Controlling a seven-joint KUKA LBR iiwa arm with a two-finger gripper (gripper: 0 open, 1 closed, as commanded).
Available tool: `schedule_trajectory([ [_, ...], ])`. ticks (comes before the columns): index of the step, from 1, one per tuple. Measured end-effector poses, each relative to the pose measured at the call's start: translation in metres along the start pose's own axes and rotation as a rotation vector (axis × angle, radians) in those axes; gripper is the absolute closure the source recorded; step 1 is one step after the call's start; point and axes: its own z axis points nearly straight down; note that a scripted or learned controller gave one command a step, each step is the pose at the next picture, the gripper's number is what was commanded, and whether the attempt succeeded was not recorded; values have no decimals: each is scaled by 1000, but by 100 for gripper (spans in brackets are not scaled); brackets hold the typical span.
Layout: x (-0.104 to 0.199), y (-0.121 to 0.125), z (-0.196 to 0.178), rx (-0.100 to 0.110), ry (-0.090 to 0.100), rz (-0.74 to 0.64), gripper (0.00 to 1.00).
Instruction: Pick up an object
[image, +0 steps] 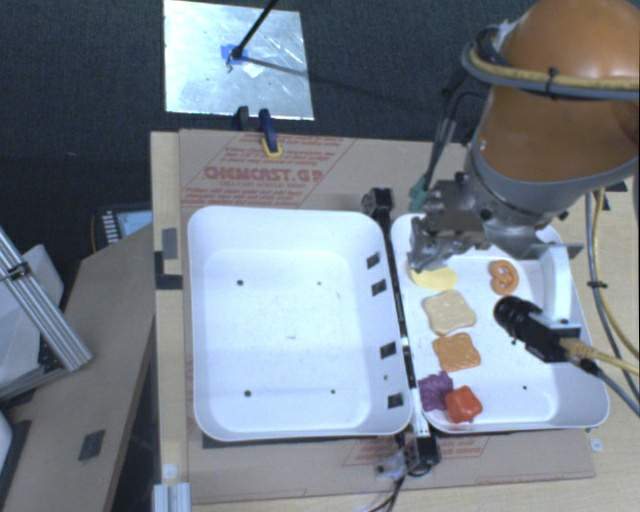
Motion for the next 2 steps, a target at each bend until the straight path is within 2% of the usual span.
schedule_trajectory([
  [1,60,0,-25,0,0,-1,100],
  [2,50,1,-109,-6,1,4,100],
])
